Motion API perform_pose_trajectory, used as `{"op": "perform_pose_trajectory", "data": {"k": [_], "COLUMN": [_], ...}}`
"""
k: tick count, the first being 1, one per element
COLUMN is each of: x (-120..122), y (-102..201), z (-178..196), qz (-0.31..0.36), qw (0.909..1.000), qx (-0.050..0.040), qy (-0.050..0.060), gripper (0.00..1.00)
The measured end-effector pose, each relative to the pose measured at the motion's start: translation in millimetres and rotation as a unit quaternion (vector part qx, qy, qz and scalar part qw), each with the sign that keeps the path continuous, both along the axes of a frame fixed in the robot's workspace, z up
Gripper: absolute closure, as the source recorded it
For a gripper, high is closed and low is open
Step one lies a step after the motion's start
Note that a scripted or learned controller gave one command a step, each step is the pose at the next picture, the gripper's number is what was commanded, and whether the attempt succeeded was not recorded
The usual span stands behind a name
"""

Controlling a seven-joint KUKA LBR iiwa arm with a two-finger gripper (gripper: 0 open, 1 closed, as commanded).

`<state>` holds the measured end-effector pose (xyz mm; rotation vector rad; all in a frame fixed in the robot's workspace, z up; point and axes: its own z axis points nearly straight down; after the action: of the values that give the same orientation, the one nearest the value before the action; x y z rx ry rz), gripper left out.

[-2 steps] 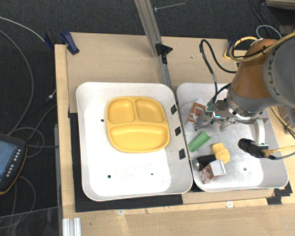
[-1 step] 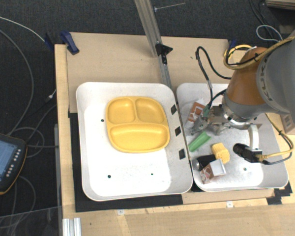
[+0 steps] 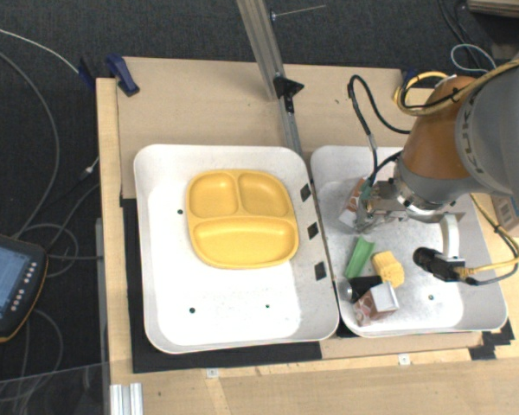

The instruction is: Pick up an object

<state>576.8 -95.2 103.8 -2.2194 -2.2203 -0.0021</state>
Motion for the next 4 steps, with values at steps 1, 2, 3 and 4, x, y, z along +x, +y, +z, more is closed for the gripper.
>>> {"op": "perform_pose_trajectory", "data": {"k": [1, 2, 3, 4], "x": [-3, -1, 14, 13], "y": [7, 7, 61, 118], "z": [61, 115, 126, 119], "qz": [0.001, 0.001, 0.003, 0.003], "qw": [1.0000, 1.0000, 1.0000, 1.0000], "qx": [-0.0015, -0.0017, 0.0000, 0.0004], "qy": [-0.004, -0.004, -0.002, 0.001], "gripper": [1.00, 1.00, 1.00, 1.00]}}
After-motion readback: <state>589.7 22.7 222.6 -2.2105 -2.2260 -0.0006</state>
